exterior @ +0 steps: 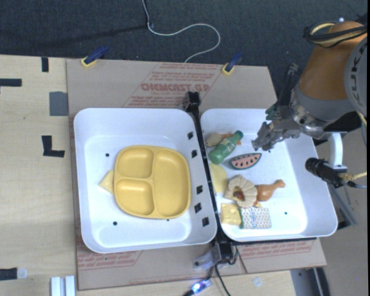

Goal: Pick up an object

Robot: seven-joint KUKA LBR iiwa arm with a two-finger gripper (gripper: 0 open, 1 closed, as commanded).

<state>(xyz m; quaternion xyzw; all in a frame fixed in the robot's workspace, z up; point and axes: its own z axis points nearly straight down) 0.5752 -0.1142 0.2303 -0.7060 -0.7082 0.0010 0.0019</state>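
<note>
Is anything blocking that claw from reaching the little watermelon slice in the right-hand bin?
Nothing visible does. The gripper hangs over the right bin, just up and right of the watermelon slice, with bare white floor between them. The green bottle lies off to its left.

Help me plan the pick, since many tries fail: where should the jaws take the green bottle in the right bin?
Probably across the green bottle's body, coming from above. It lies on its side, slanted, with its cap toward the upper right, so the jaws should close across its narrow width. The bin divider sits close beside its base.

Bench (24, 165) is topped by a cardboard sheet (166, 85); two white bins are seated on it, left bin (92, 227) at 9 o'clock, right bin (314, 221) at 3.
</note>
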